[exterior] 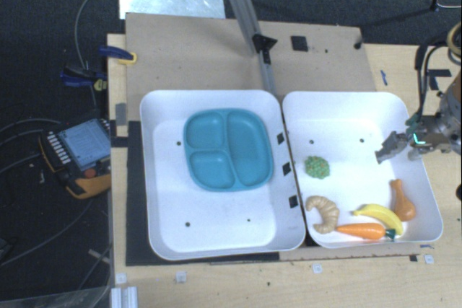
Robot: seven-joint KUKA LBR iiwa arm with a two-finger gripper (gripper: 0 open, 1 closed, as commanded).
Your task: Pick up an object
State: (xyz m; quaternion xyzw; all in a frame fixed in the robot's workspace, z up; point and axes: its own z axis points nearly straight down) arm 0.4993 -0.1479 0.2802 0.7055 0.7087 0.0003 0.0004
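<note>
Carrot [361, 231] and banana [377, 213] lay at the right bin's [339, 106] front.
Pincer [390, 146] hung low over its right side, holding nothing; whether it gaped, I cannot tell.

two bins are sitting side by side on the bench [216, 54]. the left bin [162, 227] is holding a divided plate [228, 148], lying toward its back and right of its middle. the right bin [339, 108] is holding five things: a broccoli floret [317, 167] is lying near its left wall, a croissant [323, 213] is lying in front of that, and a carrot [360, 231], a banana [377, 213] and a drumstick [402, 200] are crowding together in the front right corner, the banana resting just behind the carrot. the gripper [388, 148] is hanging over the right bin's right side, behind the drumstick.
</note>
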